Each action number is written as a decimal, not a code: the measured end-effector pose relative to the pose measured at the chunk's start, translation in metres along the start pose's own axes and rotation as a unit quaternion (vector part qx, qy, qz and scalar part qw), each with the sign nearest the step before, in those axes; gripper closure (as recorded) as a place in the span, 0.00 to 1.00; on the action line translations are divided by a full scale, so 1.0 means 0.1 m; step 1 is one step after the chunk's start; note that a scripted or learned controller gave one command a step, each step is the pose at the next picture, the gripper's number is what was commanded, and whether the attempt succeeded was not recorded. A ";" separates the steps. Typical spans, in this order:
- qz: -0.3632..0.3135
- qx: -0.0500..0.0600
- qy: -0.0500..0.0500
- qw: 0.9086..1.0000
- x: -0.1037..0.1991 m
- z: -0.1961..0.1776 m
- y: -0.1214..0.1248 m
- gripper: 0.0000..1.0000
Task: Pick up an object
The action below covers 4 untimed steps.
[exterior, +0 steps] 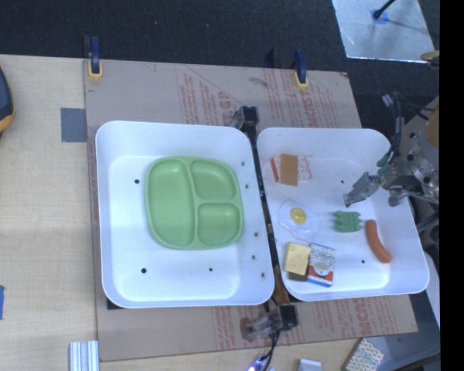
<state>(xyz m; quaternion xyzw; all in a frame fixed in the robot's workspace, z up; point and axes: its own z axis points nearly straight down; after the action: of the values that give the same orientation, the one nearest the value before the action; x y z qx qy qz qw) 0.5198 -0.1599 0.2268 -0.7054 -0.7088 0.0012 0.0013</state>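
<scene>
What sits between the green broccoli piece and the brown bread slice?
Bare white floor of the right bin separates green broccoli piece and brown bread slice, per camera view.

Glossy white plastic bins (116,284); matt green plate (193,202).

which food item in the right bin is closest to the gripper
The green broccoli piece, just below the gripper; the sausage, egg and others lie farther off.

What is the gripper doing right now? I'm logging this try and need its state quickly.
Gripper: open, holding nothing, hovering over the right bin just above the green toy.
</scene>
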 end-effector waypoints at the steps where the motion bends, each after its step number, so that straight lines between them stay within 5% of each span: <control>1: -0.001 0.002 0.001 1.000 0.03 1.17 0.05 0.00; 2: 0.001 -0.002 -0.001 1.000 -0.46 0.70 0.41 0.00; 3: -0.001 0.002 0.001 1.000 0.01 1.38 0.18 0.00; 4: -0.001 0.001 0.000 1.000 -0.02 1.25 0.19 1.00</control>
<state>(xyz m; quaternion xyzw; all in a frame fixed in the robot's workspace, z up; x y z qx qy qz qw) 0.5389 -0.1618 0.1019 -0.7047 -0.7095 0.0020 0.0018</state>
